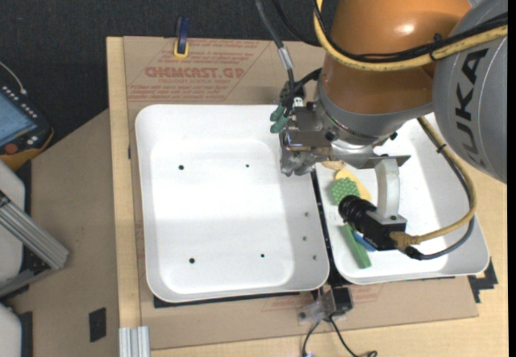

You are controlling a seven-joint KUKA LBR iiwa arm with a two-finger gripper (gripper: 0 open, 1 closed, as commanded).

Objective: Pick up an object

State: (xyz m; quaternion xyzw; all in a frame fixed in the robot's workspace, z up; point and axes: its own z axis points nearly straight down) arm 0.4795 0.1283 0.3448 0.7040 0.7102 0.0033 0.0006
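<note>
Arm (pixel 403 49) over right bin (pixel 463 255), covering yellow item (pixel 347 184), green stick (pixel 355 249), pincer (pixel 300 155) state unclear

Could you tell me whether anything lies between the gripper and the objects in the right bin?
Nothing visible does: the gripper hangs over the right bin's left edge, with the yellow piece and green stick just beside it.
</note>
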